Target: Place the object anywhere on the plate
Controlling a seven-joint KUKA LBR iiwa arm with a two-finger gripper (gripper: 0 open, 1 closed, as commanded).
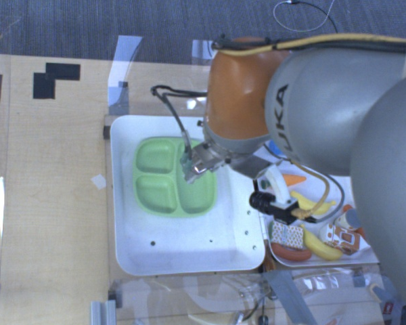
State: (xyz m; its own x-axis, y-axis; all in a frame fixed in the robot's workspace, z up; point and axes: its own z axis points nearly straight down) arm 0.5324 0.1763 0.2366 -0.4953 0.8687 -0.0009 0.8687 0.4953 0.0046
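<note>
one fixed camera, mounted above the bench (47,202), looking down at a slant. far edge of bench and grey floor (122,9) along the top of the frame. left white bin (183,249) at lower centre; right bin (365,252) at lower right, largely covered by the arm (325,107), which looms close and large at upper right.

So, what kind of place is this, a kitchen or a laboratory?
Most likely a robotics lab, not a kitchen. A grey and orange arm reaches over a wooden bench with white bins; the green divided plate and banana look like toy test items.
</note>
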